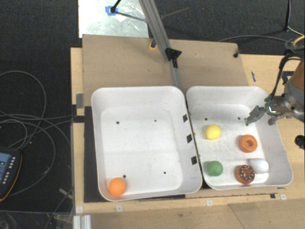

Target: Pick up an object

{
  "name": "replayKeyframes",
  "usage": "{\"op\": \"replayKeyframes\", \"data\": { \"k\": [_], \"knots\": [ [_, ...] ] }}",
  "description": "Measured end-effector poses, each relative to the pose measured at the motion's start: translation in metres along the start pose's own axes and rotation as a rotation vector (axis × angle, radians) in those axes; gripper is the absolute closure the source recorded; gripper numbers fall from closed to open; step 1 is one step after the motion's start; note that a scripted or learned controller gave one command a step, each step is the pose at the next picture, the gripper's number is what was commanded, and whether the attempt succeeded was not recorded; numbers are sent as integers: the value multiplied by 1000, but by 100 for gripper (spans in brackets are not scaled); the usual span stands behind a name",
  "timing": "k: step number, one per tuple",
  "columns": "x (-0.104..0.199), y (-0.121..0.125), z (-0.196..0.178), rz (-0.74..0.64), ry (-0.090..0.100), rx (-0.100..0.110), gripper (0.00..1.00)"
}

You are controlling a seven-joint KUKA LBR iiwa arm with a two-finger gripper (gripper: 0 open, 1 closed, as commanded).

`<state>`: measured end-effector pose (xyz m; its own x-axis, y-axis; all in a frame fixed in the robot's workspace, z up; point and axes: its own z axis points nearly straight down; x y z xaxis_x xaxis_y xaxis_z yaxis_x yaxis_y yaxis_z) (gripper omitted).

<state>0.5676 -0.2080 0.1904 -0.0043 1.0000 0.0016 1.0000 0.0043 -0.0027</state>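
Note:
My gripper (262,118) hangs over the right bin (224,97), near its right wall, with the arm reaching in from the right edge. Its fingers (252,116) stand apart, open, with nothing between them. Below it in that bin lie an orange doughnut (248,143), a yellow ball (213,132), a green ball (214,168), a brown sprinkled doughnut (245,174) and a white ball (259,166). The orange doughnut lies closest, just below and left of the fingertips. An orange ball (116,186) rests in the left bin's (138,97) front left corner.
A grey pole (159,27) slants from the top of the view down to the gap between the bins. Black clips (189,138) line the shared wall. Cables (28,123) lie on the dark floor at left.

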Motion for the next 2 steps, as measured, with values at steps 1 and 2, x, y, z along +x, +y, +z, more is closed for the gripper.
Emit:
{"op": "replayKeyframes", "data": {
  "k": [1,2],
  "knots": [
    [0,1,-2,-1,-1,-4,0],
    [2,-8,45,3,0,1,0]
  ]
}}
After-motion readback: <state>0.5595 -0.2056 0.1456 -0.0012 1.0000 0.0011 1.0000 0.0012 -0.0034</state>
